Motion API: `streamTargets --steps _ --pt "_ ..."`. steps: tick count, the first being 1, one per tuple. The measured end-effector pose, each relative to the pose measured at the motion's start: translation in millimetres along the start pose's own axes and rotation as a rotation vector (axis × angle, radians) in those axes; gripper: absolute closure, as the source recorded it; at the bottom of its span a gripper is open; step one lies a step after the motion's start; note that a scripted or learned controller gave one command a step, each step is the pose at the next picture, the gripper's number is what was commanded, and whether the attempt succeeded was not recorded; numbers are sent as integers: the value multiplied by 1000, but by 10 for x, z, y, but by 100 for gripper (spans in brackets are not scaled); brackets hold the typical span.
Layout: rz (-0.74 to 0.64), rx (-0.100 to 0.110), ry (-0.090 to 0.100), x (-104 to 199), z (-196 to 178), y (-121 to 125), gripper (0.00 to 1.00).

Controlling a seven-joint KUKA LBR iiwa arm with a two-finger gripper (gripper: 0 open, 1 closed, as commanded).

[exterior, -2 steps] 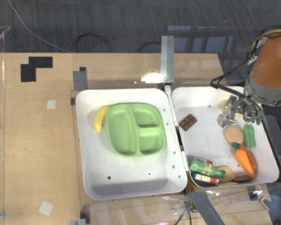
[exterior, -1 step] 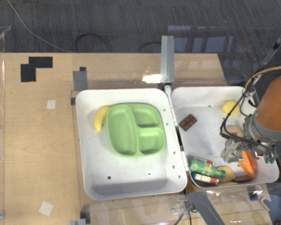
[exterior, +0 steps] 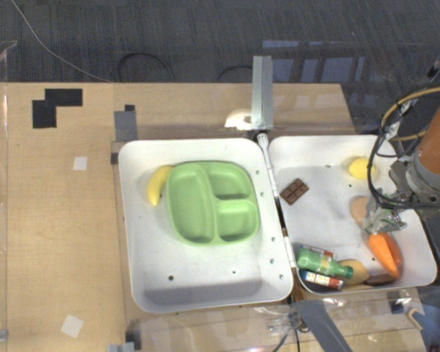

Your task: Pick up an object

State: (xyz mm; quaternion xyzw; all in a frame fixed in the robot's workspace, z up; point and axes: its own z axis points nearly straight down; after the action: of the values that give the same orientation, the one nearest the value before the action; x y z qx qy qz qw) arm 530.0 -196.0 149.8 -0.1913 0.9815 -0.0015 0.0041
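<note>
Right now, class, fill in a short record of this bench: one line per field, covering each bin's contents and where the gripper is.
left bin: green tray with a banana against its left side
right bin: chocolate bar, lemon, carrot, green bottle, other small items along the near edge
gripper: over the right bin's right side, just above the carrot
held object: none seen between the fingers
arm: reaches in from the right

At the right edge of the frame the arm (exterior: 434, 157) is cut off; the hand (exterior: 383, 220) is too blurred to read, partly covering a pale round thing (exterior: 359, 208), perhaps an egg; the banana (exterior: 158, 184) slips under the green tray (exterior: 211, 201)
</note>
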Motion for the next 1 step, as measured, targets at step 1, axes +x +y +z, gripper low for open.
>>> streamTargets --steps 1 --pt "-1 -1 0 -5 3 10 0"
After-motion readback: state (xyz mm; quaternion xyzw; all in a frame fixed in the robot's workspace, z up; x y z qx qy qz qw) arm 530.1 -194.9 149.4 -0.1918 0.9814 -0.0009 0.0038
